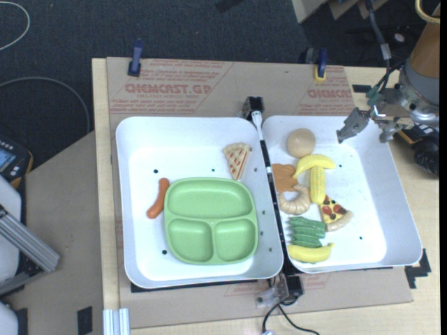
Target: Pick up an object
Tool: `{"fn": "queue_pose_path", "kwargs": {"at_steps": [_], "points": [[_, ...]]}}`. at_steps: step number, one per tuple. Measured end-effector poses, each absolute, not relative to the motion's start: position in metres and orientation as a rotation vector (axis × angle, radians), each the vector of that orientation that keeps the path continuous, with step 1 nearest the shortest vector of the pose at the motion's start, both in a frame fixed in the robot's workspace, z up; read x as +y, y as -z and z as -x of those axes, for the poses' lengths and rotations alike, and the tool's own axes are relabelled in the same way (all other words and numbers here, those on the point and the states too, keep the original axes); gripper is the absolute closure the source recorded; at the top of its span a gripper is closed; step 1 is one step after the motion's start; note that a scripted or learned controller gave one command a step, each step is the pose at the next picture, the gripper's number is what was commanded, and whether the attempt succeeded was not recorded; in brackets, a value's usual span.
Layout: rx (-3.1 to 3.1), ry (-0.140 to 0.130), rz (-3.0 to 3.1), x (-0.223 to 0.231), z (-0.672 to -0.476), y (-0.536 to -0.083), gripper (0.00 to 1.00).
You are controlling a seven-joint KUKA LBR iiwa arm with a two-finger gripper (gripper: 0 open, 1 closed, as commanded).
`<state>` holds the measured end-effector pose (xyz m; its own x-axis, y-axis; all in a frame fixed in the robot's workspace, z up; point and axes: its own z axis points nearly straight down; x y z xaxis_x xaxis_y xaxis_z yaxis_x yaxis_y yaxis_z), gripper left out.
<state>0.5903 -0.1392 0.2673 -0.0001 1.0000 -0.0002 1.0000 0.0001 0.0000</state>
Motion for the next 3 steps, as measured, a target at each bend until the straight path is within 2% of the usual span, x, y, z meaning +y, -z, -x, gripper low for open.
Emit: {"fn": "queue_pose_path", "kwargs": {"at_steps": [1, 2, 3], "points": [[2.213, -0.002, -2.22, -0.215, -0.559, -0.336, 0.0], [2.217, -0.015, -2.205, -0.156, -0.505, -0.519, 0.0], [2.218, -0.003, -2.215, -0.158, -0.507, -0.521, 1.0]]}}
